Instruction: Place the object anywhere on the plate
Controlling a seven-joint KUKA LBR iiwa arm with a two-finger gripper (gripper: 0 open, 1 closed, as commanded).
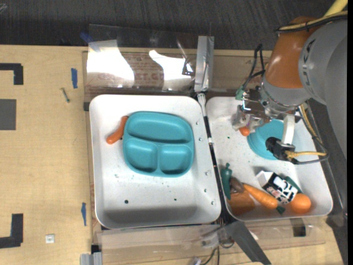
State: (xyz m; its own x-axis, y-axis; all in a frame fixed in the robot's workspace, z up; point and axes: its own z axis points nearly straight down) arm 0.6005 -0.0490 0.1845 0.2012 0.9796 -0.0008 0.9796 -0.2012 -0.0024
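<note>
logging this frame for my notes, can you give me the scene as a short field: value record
left bin: white bin holding a teal divided plate
beside plate: small orange item touching the plate's left edge, lying on the bin floor
right bin: white bin with a teal round dish, carrots, an orange ball, a black and white package
arm: over the right bin
gripper: gripper low near the dish's left edge, a small orange piece by it
grip state: cannot tell
</note>
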